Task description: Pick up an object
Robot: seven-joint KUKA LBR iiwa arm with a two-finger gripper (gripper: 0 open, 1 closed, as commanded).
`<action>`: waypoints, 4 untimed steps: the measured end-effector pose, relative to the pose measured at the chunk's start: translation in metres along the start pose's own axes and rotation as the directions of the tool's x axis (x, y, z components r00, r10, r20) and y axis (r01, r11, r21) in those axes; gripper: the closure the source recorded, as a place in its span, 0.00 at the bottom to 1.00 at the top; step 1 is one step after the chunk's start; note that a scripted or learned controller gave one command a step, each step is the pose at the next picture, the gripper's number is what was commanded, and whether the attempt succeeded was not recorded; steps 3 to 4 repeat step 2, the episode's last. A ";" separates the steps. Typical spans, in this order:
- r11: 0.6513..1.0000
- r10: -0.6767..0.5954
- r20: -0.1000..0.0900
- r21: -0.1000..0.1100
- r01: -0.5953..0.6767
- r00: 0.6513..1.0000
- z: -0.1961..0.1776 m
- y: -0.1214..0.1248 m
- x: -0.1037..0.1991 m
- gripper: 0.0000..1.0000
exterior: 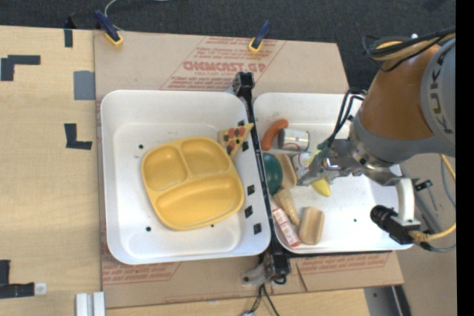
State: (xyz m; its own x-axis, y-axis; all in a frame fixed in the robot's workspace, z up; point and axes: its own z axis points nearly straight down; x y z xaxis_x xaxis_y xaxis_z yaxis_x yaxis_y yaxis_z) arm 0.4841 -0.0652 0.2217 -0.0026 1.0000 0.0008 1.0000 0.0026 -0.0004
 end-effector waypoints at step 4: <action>1.000 0.000 0.000 0.001 0.000 1.000 -0.022 0.000 0.113 1.00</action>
